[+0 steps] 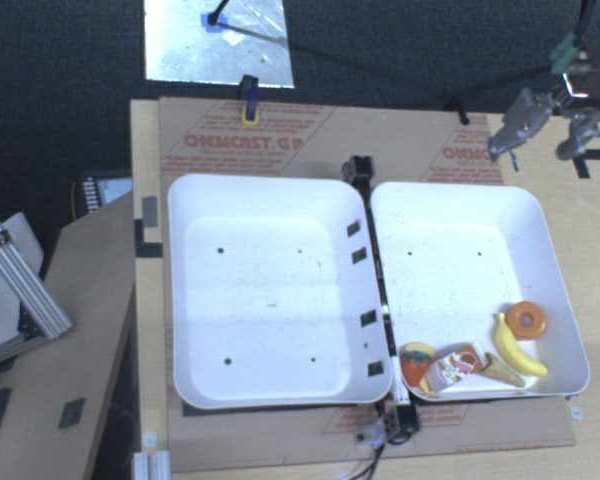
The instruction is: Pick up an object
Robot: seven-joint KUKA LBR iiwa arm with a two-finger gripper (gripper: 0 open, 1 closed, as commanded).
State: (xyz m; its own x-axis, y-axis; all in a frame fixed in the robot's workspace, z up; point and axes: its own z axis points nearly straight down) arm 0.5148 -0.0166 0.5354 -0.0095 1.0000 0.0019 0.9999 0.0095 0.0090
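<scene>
Several small objects lie in the front right corner of the right bin [450,218]. They are a yellow banana [516,350], an orange donut-shaped ring [526,318], a red and orange round fruit [417,364], a small red and white packet [456,367] and a tan wedge [501,372]. My gripper [536,152] hangs at the upper right, above the bench behind the right bin's far right corner. It is open with nothing between its fingers, and far from the objects.
The left bin [190,268] sits beside the right one, joined by a black clamp strip [372,268]. A brown board [280,138] lies under both bins. A shiny metal sheet [218,28] lies at the back left. An aluminium frame [15,268] stands at the far left.
</scene>
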